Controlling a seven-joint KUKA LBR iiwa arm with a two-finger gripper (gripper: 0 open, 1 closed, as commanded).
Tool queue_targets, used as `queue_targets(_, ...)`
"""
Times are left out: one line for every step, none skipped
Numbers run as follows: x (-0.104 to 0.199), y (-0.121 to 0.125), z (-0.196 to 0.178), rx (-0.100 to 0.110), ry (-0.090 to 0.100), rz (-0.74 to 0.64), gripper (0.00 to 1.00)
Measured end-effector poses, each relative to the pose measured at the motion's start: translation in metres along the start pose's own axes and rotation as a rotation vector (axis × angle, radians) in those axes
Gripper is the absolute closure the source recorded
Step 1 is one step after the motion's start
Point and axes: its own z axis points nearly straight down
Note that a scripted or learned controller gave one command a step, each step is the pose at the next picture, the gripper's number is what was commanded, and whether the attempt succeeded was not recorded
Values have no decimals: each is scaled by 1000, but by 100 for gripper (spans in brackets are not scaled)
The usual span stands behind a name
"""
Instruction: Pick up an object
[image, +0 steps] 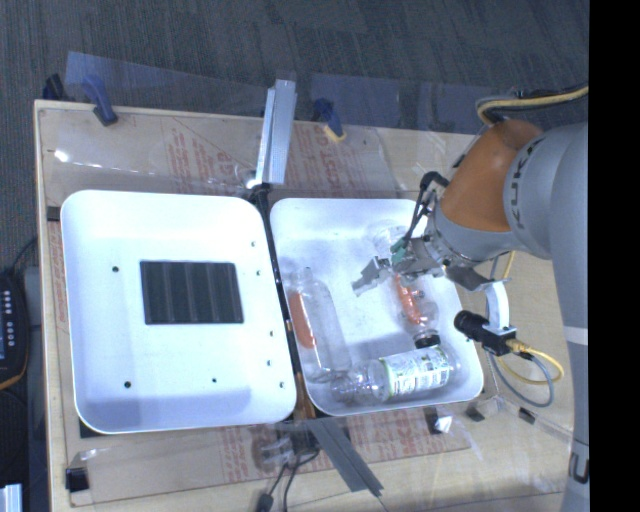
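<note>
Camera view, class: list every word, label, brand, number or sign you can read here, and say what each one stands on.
None can be read.
Bottle label: white with dark print, on the clear bottle lying in the right bin; too small and blurred to read.
Bench sheet: faint reddish print around both bins; too blurred to read.
Left bin: a dark ribbed panel, no text.

A pale wooden bench (400, 160) covered with clear plastic sheeting is set on dark grey carpet (300, 40); blue clamps (100, 105) are fixed along its far edge.
</note>
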Motion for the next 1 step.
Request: queue_targets(0,0,0,0,0,0,0)
